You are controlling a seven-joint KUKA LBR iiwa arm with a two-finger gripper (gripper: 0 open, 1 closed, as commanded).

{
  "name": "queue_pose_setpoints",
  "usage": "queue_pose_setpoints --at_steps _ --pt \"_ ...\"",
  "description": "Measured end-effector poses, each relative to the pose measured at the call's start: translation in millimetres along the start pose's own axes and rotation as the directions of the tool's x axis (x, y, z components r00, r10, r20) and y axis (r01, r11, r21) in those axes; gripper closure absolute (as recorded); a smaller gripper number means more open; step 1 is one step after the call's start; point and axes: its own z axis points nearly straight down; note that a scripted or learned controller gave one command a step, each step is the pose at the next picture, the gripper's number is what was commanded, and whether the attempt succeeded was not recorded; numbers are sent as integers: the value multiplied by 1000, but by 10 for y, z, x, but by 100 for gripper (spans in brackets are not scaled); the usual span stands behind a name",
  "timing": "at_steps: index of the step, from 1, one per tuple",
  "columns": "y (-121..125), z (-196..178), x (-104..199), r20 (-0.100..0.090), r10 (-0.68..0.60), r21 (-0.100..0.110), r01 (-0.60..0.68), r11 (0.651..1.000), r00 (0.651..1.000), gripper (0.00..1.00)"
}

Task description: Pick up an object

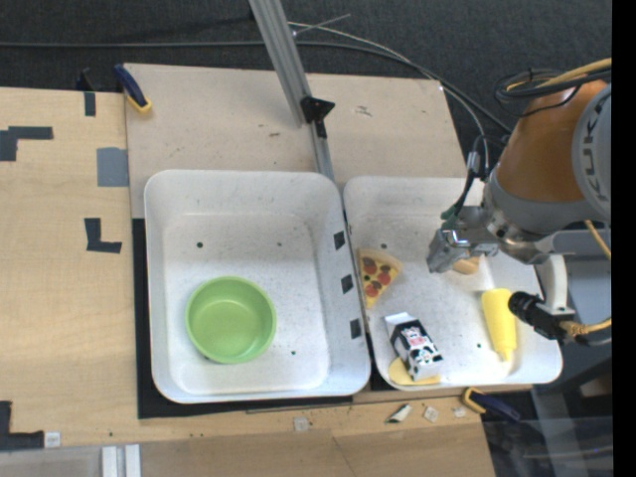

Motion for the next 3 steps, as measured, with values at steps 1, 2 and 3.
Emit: queue_pose_setpoints --at_steps 1,2,3 --pt "37 -435 19 0 -1 0 1 1000 1000 100" --pt "8 -433 608 -2 -7 7 7 1000 1000 100" --pt "38 -231 1077 0 -6 12 6 1000 1000 100"
